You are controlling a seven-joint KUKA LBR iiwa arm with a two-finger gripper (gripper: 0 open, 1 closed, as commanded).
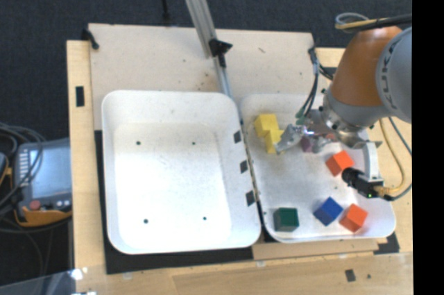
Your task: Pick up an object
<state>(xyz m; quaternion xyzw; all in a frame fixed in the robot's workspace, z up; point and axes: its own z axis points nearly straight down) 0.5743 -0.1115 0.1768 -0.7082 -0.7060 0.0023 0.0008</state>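
At the bench's near edge, the right bin (305, 234) holds a green block (285, 218) at about 7 o'clock of its floor, with a blue block (328, 210) and an orange block (354, 216) side by side toward 5 o'clock, the two nearly touching. A little farther in, at 3 o'clock, a second orange block (339, 163) lies alone. The left bin (114, 148) sits just beside the right one. Farther back, a yellow block (267, 130) rests at roughly 11 o'clock in the right bin. The gripper (290, 140) hangs just beside it, at the yellow block's 4 o'clock; how wide its jaws stand cannot be told, and no block shows between them. Beyond, a metal rail (198, 5) slants away toward 12 o'clock.
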